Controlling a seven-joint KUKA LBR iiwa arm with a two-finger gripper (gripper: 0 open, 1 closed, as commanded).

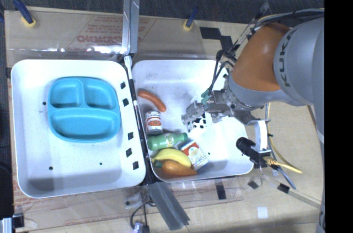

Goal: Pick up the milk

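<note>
One blue divided tray (84,107) lay in the left bin (22,116). The right bin (176,69) held one sausage (151,99), one can (154,121), one green bottle (165,141), one banana (172,156), and one milk carton (197,155) beside the banana. The gripper (196,117) hovered above the carton; whether it was open or clenched couldn't be told.

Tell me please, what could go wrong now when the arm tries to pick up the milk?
The milk carton lies in a tight pile against the green bottle and the banana, so the claw may catch a neighbour instead. A small black-and-white object sits just under the claw and may get grabbed first. The pile is near the right bin's front wall, leaving little room.
</note>
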